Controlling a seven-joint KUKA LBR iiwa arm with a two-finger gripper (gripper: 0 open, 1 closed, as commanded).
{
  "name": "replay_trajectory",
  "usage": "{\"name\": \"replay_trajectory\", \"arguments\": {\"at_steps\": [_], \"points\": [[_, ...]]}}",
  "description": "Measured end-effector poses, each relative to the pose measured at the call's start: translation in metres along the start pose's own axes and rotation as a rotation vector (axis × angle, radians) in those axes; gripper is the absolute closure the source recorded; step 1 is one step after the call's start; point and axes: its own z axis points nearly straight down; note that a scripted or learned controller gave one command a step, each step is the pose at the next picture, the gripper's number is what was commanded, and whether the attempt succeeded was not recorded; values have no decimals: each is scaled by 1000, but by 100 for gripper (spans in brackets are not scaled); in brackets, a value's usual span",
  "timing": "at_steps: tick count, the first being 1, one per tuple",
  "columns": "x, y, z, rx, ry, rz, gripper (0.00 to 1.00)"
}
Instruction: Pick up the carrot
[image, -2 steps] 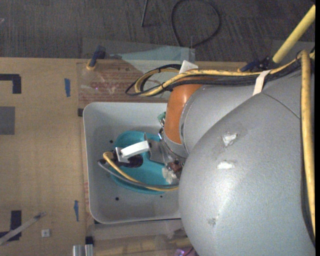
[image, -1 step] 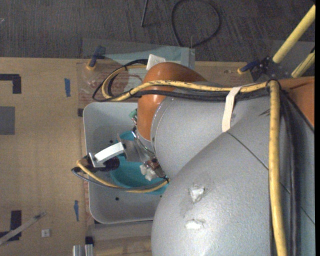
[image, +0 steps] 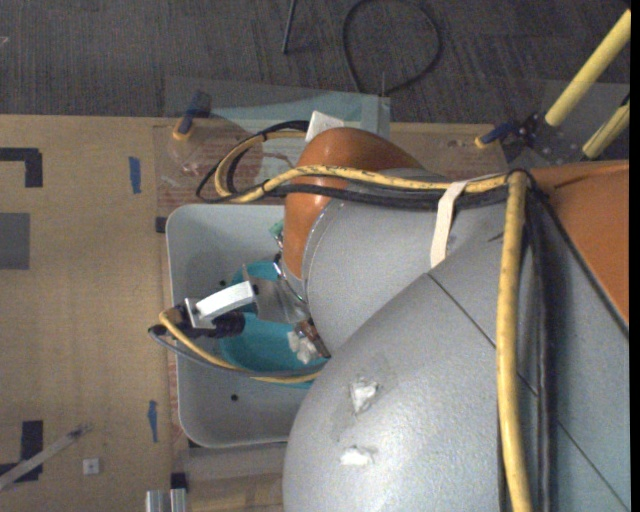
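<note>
The grey arm (image: 440, 350) fills the right of the bin (image: 200, 290), covering most of its floor. A teal object (image: 262, 345) lies under the wrist (partly hidden), ringed by a yellow cable (image: 215, 355). Bare floor lies along the bin's left wall and near corner.

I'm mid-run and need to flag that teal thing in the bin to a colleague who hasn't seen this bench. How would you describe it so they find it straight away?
Start at the big grey arm that reaches in from the right over the white bin. Under its wrist, against the bin's floor, lies a teal object with a rounded edge, partly covered by the arm. It is the one bright blue-green patch there, beside a white bracket and looping yellow cable.
</note>
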Motion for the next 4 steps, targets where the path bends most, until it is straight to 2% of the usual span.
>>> {"name": "replay_trajectory", "arguments": {"at_steps": [1,2,3,4], "points": [[-19,44,-32,2,-6,-276,100],[-48,119,-16,3,-6,-298,100],[-59,149,0,4,-5,-369,100],[-53,133,-7,4,-6,-631,100]]}}
